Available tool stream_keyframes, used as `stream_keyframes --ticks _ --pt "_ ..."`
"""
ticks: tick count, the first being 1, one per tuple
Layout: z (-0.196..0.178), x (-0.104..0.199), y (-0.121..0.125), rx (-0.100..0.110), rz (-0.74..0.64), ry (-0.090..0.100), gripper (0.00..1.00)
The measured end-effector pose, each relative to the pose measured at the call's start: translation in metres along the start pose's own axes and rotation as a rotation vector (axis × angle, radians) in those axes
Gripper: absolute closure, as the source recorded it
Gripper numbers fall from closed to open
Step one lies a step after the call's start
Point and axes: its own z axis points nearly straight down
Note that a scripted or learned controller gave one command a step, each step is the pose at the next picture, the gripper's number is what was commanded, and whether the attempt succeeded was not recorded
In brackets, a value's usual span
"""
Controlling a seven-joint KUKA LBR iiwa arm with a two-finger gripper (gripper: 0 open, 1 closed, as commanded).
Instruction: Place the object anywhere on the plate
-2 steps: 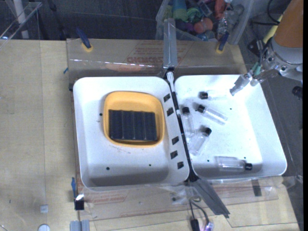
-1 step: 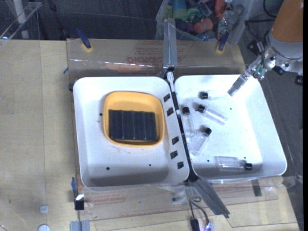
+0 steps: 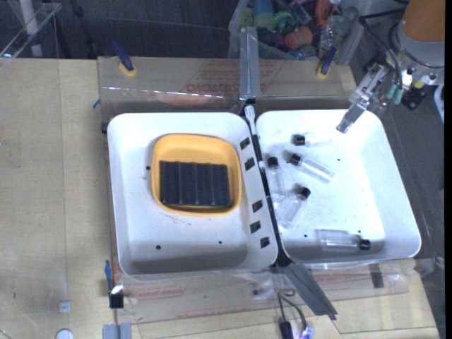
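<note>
A yellow plate [image 3: 164, 154] sits in the left white bin [image 3: 127, 210]. A black ridged rectangular object [image 3: 196, 184] lies flat on the plate, covering most of its middle. My gripper [image 3: 351, 119] hangs over the far right corner of the right bin [image 3: 392, 189], well away from the plate. I see nothing in it.
Several clear vials with black caps lie in the right bin, among them one [image 3: 308, 164] near the middle and one [image 3: 341, 240] at the near wall. A ridge with black clips [image 3: 256, 189] divides the bins. A tub of colourful toys [image 3: 296, 13] stands behind.
</note>
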Motion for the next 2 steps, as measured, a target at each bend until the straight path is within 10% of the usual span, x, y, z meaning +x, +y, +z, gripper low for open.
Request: stream_keyframes --ticks 2 --pt "0.012 -0.032 -0.057 -0.001 -0.531 -0.001 0.00"
